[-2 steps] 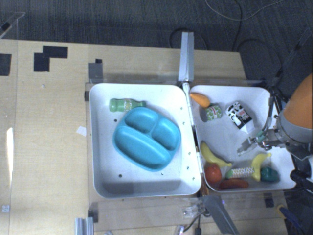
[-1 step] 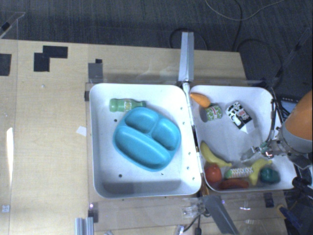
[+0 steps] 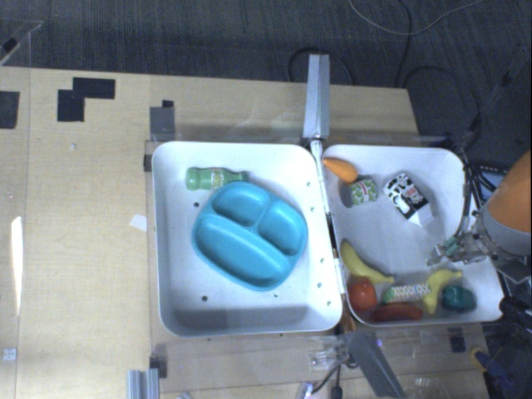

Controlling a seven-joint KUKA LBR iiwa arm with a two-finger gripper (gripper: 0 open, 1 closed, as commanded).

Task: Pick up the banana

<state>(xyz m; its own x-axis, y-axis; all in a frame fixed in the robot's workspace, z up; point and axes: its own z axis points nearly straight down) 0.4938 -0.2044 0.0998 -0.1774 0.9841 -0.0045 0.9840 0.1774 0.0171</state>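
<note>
The arm (image 3: 511, 210) enters from the right edge of the camera view, its orange band showing above a grey wrist. The gripper (image 3: 450, 254) reaches leftward and slightly down from the wrist, its 2 thin fingers too small and blurred to read.

There are two white bins: a left bin (image 3: 166, 248) and a right bin (image 3: 453, 160).

The left bin holds two things: one blue plate (image 3: 249, 233) with three parts, and one green bottle (image 3: 212, 177).

The right bin holds more. I count two yellow bananas, one banana (image 3: 363, 263) at the left and another banana (image 3: 436, 288) lower right. There is one orange carrot (image 3: 341, 169), one green can (image 3: 362, 192), one black and white carton (image 3: 406, 194), one red tomato (image 3: 362, 293), one red sausage-shaped thing (image 3: 397, 312), one teal lump (image 3: 457, 298) (too blurry to name) and one small speckled packet (image 3: 405, 293).

One robot gripper (image 3: 453, 252) reaches in.
</note>
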